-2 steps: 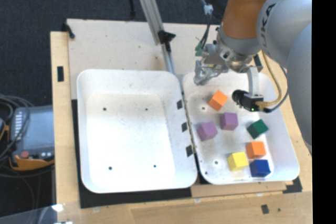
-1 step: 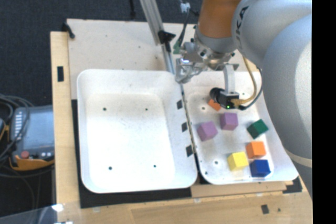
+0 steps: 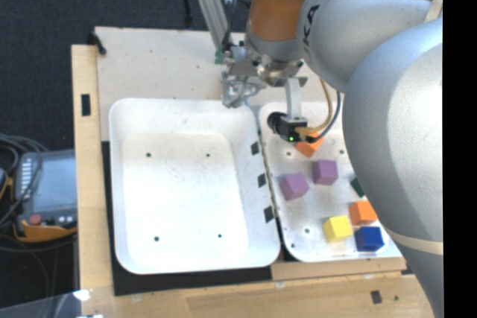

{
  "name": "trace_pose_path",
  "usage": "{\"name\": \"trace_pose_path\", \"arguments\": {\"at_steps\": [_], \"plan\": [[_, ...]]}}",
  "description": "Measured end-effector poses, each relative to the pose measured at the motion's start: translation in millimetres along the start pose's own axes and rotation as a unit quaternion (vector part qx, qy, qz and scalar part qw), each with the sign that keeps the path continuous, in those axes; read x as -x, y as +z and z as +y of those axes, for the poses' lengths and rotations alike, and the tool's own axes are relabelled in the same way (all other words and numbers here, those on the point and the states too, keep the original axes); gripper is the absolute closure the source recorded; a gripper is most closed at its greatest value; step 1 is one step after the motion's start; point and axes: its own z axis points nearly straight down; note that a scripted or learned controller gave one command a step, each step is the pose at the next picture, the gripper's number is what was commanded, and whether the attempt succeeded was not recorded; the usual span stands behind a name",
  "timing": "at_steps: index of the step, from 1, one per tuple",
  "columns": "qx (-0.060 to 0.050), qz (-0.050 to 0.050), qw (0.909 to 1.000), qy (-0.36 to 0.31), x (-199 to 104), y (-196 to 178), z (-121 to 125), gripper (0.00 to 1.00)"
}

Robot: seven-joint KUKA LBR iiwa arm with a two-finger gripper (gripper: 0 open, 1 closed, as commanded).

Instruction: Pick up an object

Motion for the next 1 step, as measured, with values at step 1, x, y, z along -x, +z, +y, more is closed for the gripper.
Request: {"name": "trace_pose_path", "arguments": {"at_steps": [1], "plan": [[-0.001,-0.002,1.0,0.001,4.1,0.4,-0.7,0.0]]}}
